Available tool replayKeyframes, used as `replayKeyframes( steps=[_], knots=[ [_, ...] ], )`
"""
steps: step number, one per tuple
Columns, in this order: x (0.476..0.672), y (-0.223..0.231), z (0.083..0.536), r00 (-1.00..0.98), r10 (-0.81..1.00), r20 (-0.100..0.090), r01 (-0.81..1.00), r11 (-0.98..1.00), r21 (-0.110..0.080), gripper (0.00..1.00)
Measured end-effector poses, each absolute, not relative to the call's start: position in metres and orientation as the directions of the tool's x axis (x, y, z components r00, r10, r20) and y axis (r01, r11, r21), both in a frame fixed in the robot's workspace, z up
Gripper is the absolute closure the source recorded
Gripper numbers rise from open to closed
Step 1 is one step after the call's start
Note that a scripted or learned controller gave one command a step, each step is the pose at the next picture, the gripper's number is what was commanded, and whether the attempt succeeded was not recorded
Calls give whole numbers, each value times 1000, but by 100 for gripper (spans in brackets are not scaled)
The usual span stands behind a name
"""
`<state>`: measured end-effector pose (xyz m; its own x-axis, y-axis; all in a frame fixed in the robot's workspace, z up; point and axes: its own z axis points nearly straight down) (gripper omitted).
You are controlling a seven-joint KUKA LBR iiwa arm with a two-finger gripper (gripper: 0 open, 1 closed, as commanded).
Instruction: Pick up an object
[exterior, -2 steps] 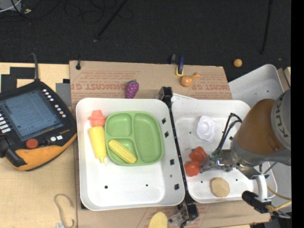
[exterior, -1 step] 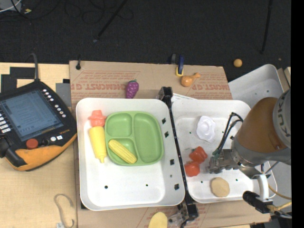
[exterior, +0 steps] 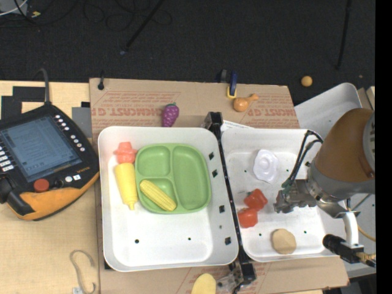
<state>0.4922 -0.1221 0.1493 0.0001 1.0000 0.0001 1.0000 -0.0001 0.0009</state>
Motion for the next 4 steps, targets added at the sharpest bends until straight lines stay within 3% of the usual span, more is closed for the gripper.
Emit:
replayKeyframes(
  steps=[1, 2, 3, 4],
  knots=[
    [488, -127, 210, 1, 1000, 0, 1000, -1, 2, 100],
    [488, -128, 228, 0, 1000, 0, 1000, 0, 0, 100],
    [496, -74, 235, -4, 1000, 2, 1000, 4, -1, 100],
    [487, -24, 239, -4, 1000, 3, 1000, 4, -4, 100]
  ],
)
